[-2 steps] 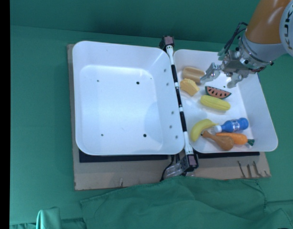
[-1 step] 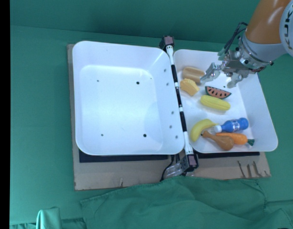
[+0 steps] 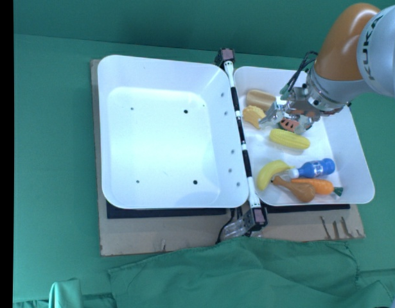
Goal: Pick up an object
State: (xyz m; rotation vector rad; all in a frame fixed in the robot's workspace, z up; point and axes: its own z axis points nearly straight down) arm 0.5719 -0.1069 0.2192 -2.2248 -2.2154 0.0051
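Several toy foods crowd our right bin [image 3: 351,140], so we hover our gripper [image 3: 288,117] low over them; its grip we cannot tell.

one camera, fixed above the bench [image 3: 56,172], looking down at a slant from the near long side toward twelve o'clock. it stands far enough back to take in both white bins whole: the left bin [image 3: 120,76] toward nine o'clock, the right bin [image 3: 358,165] toward three, with green cloth [image 3: 248,274] bunched at six. the arm [image 3: 364,37] comes in from two o'clock, cut by the frame edge.
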